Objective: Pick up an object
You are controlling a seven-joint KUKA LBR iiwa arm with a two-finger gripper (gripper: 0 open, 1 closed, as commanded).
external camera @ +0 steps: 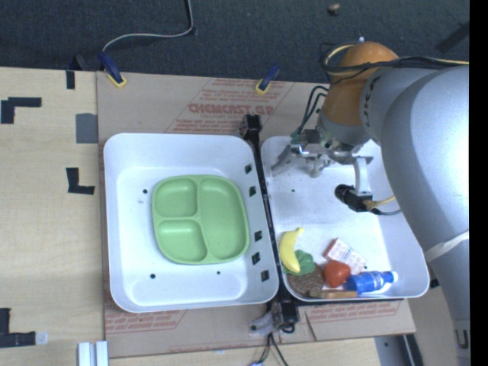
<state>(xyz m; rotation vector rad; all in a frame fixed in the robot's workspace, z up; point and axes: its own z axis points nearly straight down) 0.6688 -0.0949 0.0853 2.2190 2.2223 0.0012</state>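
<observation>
The claw [309,158] is hanging over the far end of the right bin [396,239], and I cannot tell what state it is in. Nothing is lying under it, so coming down here is likely meaning an empty grab. The pile is sitting well apart at the near end: one banana [289,250], one red ball [336,273], one blue bottle [371,281], one packet [345,252]. One green tray [201,219] is lying in the left bin [130,204]

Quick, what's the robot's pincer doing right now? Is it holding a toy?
Pincer: over the far end of the right bin, away from the toy pile. No toy shows in it; open or closed cannot be told.
</observation>
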